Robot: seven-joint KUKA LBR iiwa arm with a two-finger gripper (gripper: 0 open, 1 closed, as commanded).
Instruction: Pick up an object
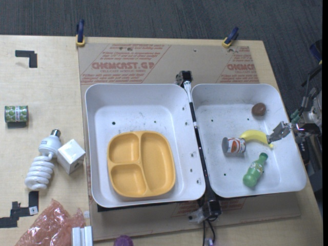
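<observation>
The right bin (pixel 225 186) holds several objects. A yellow banana (pixel 255 137) lies near its right side, with a small red and white can (pixel 234 146) on its side just left of it. Below them lies a green bottle (pixel 254 171). Toward the far right corner rests a brown round object (pixel 259 109). My gripper (pixel 280 131) hangs over the bin's right wall, just right of the banana's end and close to it. Nothing shows held in it.
A yellow divided plate (pixel 141 164) lies in the left bin (pixel 97 137). On the bench to the left are a spiral light bulb (pixel 42 160), a white cube (pixel 70 156), a green can (pixel 16 114) and a red mesh bag (pixel 48 224).
</observation>
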